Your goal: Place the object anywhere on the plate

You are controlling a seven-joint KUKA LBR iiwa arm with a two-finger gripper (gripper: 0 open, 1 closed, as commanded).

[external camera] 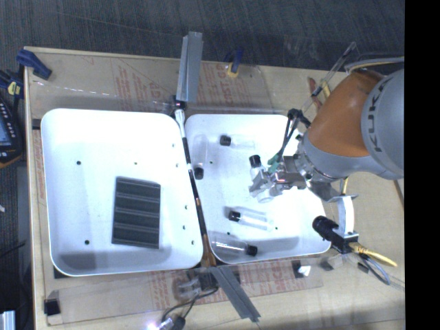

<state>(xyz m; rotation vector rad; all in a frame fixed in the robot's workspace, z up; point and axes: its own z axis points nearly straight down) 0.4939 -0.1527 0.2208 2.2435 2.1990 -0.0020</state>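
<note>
The grey-and-orange KUKA arm [357, 126] reaches in from the right over the right-hand white bin [275, 130], while the left-hand bin [69, 136] alongside it carries the dark ribbed plate [136, 212] lying flat on its floor. The gripper [265, 184] hangs low over the middle of the right bin; glare and its own metalwork make it impossible to tell how wide it stands or whether it has hold of anything.

The likely objects, small clear vials with black caps, are all in the right bin, none on the plate. One black-capped vial [255, 161] sits just beyond the gripper toward the back wall. A second vial [247, 216] lies on its side just in front of the gripper, its long axis running roughly left to right. A third vial [234, 245] rests along the near wall, and another [225, 141] lies near the back. Whichever is taken, the plate lies well off to the gripper's far side, across the divider between the bins.
</note>
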